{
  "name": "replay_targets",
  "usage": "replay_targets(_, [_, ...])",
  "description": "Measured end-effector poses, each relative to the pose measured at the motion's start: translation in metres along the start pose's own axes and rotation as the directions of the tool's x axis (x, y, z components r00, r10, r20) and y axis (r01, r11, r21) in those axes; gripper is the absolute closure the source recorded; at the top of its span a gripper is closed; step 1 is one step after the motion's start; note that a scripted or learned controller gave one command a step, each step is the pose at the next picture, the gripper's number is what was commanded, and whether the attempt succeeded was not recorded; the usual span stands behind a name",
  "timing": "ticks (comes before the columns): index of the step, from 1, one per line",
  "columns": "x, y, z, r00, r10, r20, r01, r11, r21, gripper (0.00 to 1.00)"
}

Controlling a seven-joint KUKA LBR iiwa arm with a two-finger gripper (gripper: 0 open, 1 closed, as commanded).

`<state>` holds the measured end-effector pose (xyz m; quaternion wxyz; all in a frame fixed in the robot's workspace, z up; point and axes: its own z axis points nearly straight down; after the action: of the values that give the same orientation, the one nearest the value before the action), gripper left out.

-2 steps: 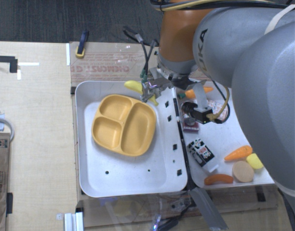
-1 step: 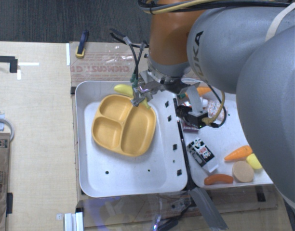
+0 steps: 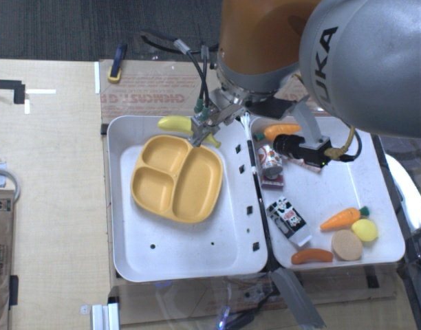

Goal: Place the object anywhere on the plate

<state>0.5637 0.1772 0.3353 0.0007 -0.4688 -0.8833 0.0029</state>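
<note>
Yellow toy banana [image 3: 175,123] sits pinched in the closed end effector [image 3: 200,130], above the far edge of the yellow divided plate [image 3: 176,178] in the left bin [image 3: 128,253]. Risk: early release drops it outside the plate's far rim.

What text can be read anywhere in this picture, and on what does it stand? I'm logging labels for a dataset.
"UKA", the visible part of a brand name, in black on the grey arm.
Red print on the cardboard sheet behind the bins: upside down and too blurred to read.
Print on the small can in the right bin: too small to read.
Black and white carton: pattern only, no legible words.
</note>
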Motion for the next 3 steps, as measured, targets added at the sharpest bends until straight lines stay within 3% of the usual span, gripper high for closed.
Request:
replay_targets(1, [-0.025,0.024,0.077,0.997,0.072,-0.001,-0.072,0.997,0.003,1.00])
replay_targets(2, [-0.037,0.039,0.126,0.990,0.142,-0.002,-0.142,0.990,0.003,1.00])
replay_targets(3, [0.004,0.008,0.174,0.999,0.050,-0.002,-0.050,0.999,0.003,1.00])
